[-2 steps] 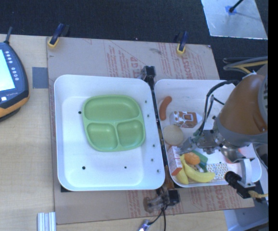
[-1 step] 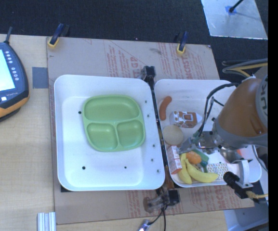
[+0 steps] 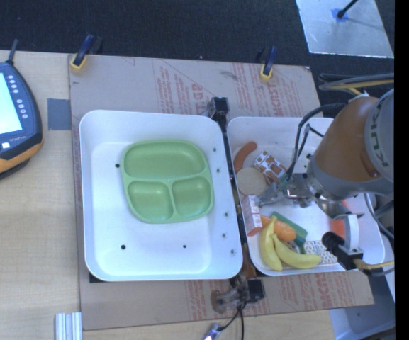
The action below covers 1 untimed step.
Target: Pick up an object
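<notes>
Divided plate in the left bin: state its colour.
Light green, seen in the camera view: the divided plate lies in the left bin.

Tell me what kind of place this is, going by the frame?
Most likely a robotics lab bench set up for pick tests. A grey and orange arm reaches over two white bins, one holding a green divided plate, the other toy food such as a banana. A teach pendant lies left.

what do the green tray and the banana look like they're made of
Green tray: likely molded plastic, matte, with an even pale colour and rounded compartment rims. Banana: uniform yellow with a slight sheen, possibly a plastic toy, but the view can't settle that.
</notes>
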Each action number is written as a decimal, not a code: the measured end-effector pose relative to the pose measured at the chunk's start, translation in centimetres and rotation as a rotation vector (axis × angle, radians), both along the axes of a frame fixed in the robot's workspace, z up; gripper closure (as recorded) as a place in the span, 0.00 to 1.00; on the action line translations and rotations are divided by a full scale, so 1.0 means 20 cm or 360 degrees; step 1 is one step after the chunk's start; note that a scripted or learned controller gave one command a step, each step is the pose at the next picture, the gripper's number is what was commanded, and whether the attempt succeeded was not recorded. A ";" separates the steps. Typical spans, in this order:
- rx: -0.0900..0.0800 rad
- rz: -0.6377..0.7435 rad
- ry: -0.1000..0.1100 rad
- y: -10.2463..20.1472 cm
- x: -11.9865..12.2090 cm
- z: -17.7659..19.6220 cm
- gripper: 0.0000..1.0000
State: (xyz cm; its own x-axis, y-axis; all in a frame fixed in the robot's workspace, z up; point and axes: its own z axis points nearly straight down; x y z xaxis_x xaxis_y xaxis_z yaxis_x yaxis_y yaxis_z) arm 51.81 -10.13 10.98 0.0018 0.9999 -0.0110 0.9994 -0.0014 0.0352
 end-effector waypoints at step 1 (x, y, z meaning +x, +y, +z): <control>0.0003 -0.0004 -0.0006 0.00 0.19 -0.01 0.00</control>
State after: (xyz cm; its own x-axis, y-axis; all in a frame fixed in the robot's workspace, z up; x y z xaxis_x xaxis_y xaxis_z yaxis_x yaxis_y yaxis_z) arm 55.62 -10.13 10.86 0.0045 0.9999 -0.0090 0.9992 -0.0041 0.0392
